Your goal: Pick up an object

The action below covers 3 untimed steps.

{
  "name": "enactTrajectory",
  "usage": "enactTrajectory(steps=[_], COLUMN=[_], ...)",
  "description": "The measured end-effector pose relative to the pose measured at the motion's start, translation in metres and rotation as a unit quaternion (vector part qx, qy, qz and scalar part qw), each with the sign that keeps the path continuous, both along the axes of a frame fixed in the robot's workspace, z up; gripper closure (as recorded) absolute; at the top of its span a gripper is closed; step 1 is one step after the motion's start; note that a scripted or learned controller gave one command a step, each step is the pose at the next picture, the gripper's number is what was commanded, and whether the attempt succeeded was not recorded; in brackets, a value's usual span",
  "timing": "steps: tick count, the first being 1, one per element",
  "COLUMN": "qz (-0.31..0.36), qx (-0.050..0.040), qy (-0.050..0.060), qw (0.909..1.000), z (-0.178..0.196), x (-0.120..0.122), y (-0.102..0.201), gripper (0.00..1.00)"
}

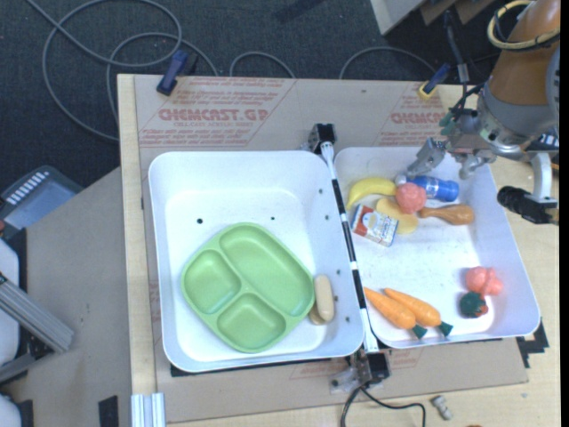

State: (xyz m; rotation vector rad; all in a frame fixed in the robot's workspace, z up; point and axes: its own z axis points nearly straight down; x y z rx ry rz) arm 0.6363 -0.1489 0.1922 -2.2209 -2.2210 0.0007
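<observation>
Two white bins sit side by side: the left bin holds a green divided plate with a small bread roll touching its right edge. In the right bin, the gripper hangs over the far side with its fingers spread and nothing between them, just beside a blue bottle, pink ball, banana and drumstick; two carrots lie near the front.

The worktop is a brown board printed with red lettering; two shallow white bins sit directly on it, touching side by side; the left bin and the right bin meet along a dark strip; blue clamps grip its far edge.
</observation>
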Motion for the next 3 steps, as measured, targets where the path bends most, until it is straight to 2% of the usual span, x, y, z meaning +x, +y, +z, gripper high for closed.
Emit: enactTrajectory(steps=[1, 2, 3], qz=[0.0, 0.001, 0.0], qx=[0.0004, -0.0004, -0.0013], qy=[0.002, -0.003, -0.002], qw=[1.0, 1.0, 1.0], z=[-0.109, -0.095, -0.014], x=[0.007, 0.01, -0.027], y=[0.046, 0.046, 0.0], gripper=[0.0, 1.0, 1.0])
